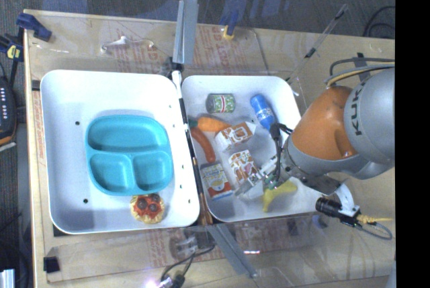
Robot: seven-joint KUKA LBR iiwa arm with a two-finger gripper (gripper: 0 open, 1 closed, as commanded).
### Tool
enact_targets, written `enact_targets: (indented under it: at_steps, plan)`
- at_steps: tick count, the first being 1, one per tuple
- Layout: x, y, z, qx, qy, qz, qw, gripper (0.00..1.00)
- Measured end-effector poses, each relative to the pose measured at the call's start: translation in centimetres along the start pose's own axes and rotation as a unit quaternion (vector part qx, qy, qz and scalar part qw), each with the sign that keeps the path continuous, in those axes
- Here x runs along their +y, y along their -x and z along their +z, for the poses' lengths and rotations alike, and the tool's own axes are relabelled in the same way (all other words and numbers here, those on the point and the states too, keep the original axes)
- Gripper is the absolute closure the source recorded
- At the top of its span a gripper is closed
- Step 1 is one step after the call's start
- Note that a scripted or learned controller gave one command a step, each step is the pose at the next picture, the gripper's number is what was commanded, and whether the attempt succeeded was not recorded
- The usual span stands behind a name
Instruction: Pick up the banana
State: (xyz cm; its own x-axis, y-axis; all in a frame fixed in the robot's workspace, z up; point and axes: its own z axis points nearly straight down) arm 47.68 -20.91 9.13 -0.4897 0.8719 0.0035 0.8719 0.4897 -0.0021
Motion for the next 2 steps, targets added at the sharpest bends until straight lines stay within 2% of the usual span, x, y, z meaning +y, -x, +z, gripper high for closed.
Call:
enact_targets:
  at_steps: [1, 2]
  plan:
    - [0.09, -0.03, -1.01, 0.001, 0.0, -0.002, 1.0, 1.0]
    - [0.09, -0.02, -1.02, 0.001, 0.0, -0.002, 1.0, 0.0]
